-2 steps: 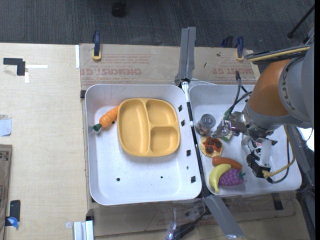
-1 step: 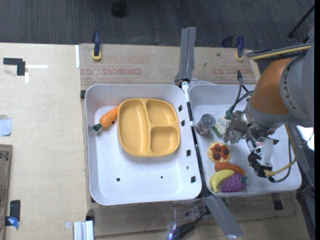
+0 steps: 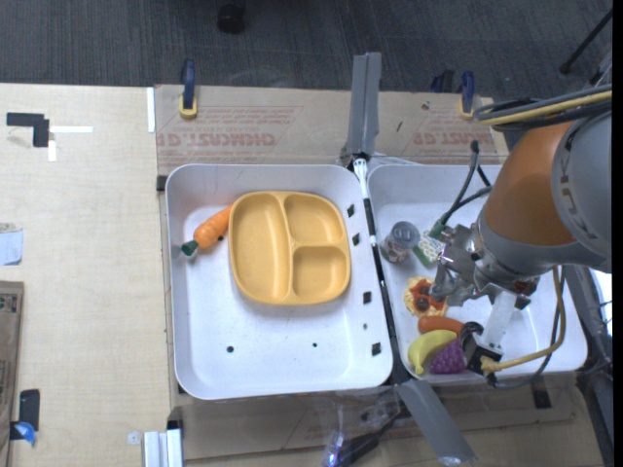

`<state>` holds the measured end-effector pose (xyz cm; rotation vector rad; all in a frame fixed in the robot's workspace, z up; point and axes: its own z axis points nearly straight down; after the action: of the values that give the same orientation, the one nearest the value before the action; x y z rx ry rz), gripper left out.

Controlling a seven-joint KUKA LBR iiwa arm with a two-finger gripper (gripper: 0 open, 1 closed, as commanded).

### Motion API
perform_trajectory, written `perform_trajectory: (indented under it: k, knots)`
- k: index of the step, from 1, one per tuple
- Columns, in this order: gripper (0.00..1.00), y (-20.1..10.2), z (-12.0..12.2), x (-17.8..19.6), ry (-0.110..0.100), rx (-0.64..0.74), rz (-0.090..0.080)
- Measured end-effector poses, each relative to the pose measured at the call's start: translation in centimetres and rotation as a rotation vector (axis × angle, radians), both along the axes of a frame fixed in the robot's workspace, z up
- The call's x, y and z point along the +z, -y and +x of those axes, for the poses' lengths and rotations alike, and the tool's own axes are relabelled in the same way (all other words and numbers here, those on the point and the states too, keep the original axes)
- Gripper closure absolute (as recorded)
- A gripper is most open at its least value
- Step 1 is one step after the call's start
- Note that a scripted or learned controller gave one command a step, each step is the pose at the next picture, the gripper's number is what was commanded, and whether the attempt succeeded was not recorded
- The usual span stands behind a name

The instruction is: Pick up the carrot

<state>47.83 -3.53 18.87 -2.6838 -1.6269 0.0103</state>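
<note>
Camera view: tapered orange carrot.

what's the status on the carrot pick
Gripper over right bin, fingers unclear. Carrot in left bin, beside yellow plate. Divider between.

glossy yellow plastic plate, smooth white bins

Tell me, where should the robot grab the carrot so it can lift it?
Probably around the middle of the carrot, coming straight down from above. It lies flat and slanted in the left bin, its upper end against the yellow plate. So the fingers should close across its width, nearer the green end, where there is bare floor on both sides.
</note>
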Motion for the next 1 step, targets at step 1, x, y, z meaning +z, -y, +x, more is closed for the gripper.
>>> perform_trajectory:
  k: [1]
  knots:
    - [1.0, -7.19, -0.13, -0.03, -0.001, 0.092, -0.001]
